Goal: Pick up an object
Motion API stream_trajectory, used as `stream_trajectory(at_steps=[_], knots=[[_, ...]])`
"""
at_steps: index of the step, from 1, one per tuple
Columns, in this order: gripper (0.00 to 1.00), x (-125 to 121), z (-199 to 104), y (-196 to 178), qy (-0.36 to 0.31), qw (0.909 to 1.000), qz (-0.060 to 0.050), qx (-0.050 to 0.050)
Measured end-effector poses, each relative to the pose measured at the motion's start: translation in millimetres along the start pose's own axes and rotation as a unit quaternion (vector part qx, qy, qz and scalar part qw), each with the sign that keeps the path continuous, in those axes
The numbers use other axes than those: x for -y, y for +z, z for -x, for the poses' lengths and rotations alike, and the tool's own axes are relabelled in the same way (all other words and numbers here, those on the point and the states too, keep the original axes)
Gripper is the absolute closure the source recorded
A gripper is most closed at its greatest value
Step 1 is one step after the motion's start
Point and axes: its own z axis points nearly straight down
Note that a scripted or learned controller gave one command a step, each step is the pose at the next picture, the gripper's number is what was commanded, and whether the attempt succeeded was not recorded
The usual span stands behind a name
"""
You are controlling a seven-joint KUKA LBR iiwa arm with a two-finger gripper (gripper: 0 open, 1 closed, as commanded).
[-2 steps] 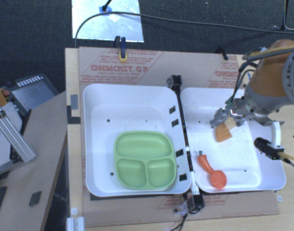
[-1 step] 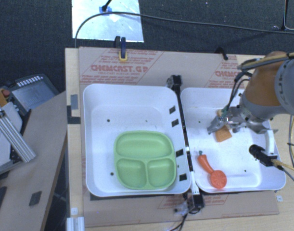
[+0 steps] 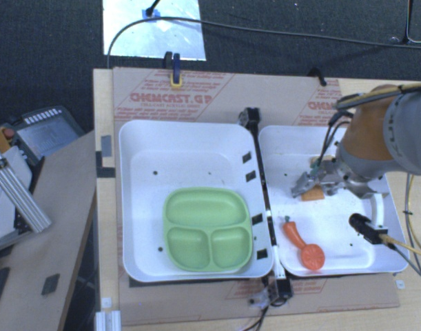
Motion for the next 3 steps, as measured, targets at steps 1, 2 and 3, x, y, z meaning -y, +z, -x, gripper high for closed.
stream_trajectory(at_steps=[1,2,3], knots=[[1.00,-1,0,-12,0.000,1.0000,0.001,0.000],[1.00,3,2,-74,0.000,1.0000,0.003,0.001],[1.00,-7,-1,-134,-0.002,1.0000,0.004,0.001]])
